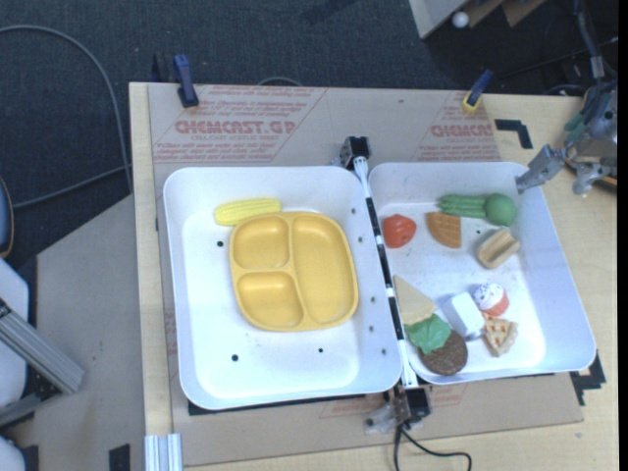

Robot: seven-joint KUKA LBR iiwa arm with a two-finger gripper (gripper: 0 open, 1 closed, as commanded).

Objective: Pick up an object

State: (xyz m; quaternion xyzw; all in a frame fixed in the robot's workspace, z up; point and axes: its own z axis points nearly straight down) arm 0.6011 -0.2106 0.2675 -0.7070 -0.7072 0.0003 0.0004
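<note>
Desk (294,116) with cardboard top, two white bins side by side. Left bin (196,351): yellow three-compartment plate (292,268) in the middle, slightly rotated. Toy corn cob (247,210) lies just beyond the plate's far-left corner, touching or nearly touching its rim.

Right bin (559,302): toy food scattered. Far side: green vegetable (478,206) lying sideways, round end to the right. Red tomato (398,230) close to the bin's left wall, orange wedge piece (444,230) just right of it. Hot dog bun (497,247) near the green vegetable, tilted. Near side: pale cheese wedge (412,302) against the left wall, green leafy piece (429,332) overlapping it, brown round patty (446,355) under/next to the leaf. White block (466,315) right of the leaf, red-and-white piece (489,297) touching it, waffle piece (499,338) nearest the right, near side.

Claw (539,173) at the far-right corner of the right bin, above the rim, arm coming in from the right edge. Can't tell how the claw is set at this angle and size. Nothing visible in it. All objects lie in the bins, well apart from the claw; the closest is the green vegetable.

Blue clamp (183,79) at the desk's far-left edge, another clamp (477,90) at far right. Dark carpet (245,18) beyond the desk.
</note>
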